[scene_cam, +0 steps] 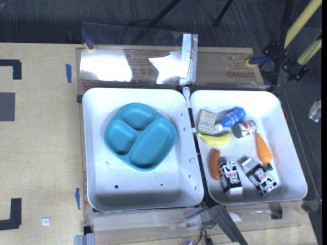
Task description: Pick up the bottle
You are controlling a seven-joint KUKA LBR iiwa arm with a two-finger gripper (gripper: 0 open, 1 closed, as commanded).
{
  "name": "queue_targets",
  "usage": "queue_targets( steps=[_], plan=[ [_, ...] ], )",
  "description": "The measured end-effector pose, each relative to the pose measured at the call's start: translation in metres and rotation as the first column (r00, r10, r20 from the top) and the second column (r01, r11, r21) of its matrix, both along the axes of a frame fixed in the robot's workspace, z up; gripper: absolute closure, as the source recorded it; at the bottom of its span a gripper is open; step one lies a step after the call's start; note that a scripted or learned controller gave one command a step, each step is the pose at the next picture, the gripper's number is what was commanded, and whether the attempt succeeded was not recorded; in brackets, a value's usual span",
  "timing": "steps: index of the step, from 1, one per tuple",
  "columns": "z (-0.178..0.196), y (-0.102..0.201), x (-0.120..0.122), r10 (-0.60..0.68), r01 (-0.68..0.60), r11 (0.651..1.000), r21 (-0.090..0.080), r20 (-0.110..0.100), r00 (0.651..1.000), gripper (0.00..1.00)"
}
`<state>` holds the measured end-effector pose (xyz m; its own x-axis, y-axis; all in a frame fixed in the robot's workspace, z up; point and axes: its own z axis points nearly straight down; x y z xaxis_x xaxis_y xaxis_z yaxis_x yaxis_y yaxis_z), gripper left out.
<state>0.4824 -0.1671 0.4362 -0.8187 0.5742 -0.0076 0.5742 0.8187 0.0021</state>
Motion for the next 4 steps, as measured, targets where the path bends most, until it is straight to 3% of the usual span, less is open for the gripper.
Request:
queue_targets(
  steps=[1, 2, 3, 4],
  plan=[
    [0.0000, -0.0545, -0.0018, -0.073, 0.073, 0.997, -0.001, 0.001, 0.997, 1.00],
    [0.0001, -0.0562, -0.0015, 0.194, -0.194, 0.981, -0.003, 0.000, 0.981, 1.00],
    [0.0002, -0.0571, 0.0016, 0.140, -0.140, 0.990, -0.003, 0.001, 0.990, 1.00],
    [0.0006, -0.0563, -0.0017, 0.561, -0.561, 0.828, -0.003, -0.003, 0.828, 1.00]
  ],
)
